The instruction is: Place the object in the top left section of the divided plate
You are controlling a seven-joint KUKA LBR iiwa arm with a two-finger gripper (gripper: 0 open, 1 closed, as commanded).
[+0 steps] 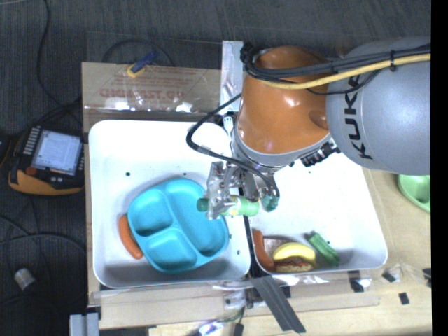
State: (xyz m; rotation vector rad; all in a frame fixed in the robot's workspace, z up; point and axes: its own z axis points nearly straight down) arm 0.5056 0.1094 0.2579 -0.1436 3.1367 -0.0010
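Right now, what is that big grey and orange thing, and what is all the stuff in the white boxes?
That is a robot arm, photographed from a camera fixed above the bench, looking down. It reaches in from the right. At its tip sits a gripper for picking things up. A small green object sits right at it, but I cannot tell whether it is gripped.

The left white bin holds a blue divided plate and an orange hot dog toy beside it. The right bin holds play food: a yellow banana and a green piece.

Robot lab; KUKA arm, bins
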